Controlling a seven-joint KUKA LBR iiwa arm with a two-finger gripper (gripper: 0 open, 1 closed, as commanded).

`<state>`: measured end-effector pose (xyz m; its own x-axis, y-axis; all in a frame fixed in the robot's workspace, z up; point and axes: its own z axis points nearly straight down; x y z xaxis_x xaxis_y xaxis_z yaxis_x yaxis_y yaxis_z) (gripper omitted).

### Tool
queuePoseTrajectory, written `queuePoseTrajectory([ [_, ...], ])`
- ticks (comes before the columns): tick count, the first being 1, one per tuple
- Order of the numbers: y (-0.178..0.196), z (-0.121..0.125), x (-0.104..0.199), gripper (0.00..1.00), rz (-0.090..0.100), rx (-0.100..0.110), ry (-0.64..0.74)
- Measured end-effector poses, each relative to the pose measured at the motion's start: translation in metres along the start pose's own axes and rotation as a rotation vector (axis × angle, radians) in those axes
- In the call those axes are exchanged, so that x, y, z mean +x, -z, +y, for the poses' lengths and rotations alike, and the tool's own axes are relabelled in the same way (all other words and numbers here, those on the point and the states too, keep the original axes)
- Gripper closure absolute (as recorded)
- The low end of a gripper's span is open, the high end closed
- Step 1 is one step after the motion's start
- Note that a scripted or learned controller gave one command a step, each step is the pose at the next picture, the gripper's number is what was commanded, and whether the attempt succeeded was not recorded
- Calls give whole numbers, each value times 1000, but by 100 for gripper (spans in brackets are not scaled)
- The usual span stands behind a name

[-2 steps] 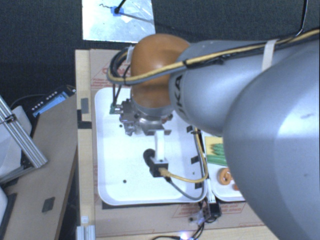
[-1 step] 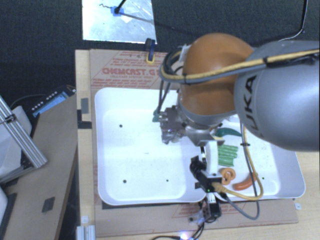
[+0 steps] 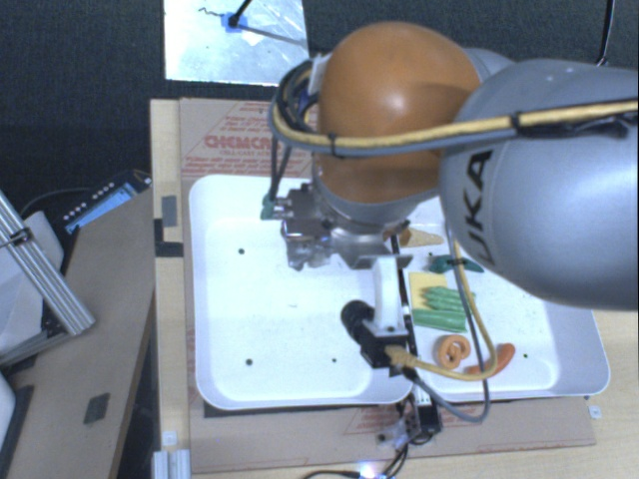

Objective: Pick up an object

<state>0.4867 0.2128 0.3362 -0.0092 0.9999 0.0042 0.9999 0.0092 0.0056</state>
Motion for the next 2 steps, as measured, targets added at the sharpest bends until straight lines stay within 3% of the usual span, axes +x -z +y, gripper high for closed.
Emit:
queuePoseTrajectory([
  [1,179,1,-5,100,5,-14,-4],
  [2,186,1,24,100,-1,2,-3],
])
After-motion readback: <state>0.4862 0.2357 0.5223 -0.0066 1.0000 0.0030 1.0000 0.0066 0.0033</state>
